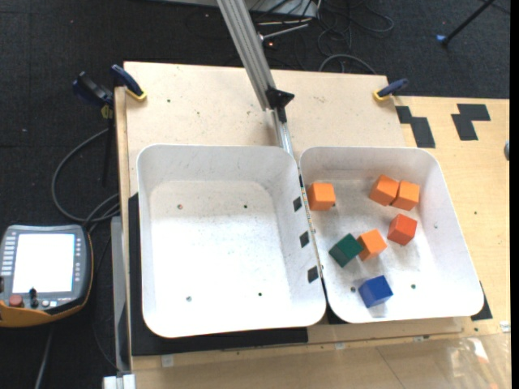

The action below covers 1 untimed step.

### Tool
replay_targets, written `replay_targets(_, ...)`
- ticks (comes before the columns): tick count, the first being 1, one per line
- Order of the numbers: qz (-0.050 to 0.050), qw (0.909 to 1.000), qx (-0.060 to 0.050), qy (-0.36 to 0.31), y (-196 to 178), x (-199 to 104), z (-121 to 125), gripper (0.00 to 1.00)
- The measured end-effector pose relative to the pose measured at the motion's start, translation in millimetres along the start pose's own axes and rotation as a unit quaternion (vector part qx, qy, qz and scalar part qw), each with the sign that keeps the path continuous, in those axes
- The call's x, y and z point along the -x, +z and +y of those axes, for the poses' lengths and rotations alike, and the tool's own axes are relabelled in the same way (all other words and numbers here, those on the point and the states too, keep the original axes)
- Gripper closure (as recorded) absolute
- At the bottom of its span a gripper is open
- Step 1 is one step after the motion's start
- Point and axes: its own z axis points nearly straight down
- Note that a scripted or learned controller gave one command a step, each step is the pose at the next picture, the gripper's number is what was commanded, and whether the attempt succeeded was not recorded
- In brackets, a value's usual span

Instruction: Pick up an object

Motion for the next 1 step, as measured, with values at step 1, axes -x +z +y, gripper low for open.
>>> replay_targets(1,0.001,1.0000,-0.003,0.002,-1.6,12.4,0.3,0.00)
